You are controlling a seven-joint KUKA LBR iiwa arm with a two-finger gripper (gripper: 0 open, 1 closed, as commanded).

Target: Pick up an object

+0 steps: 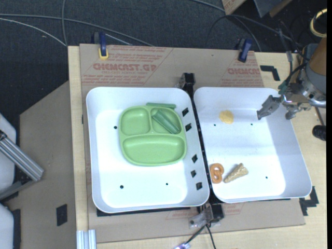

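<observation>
The left bin [104,154] holds a green divided plate [152,137], well away from the gripper, and a darker green piece [166,120] lies in the plate's upper right compartment. In the right bin [290,154], an orange pretzel-like ring [216,173] and a tan cone-shaped object [235,173] lie side by side near the front wall, below and to the left of the gripper. A small yellow object [226,117] sits in the upper half of that bin, near the gripper's left and roughly level with it. The gripper [277,108] hangs over the bin's upper right corner; its two fingers seem spread apart, though the view is coarse, and nothing lies between them.
</observation>
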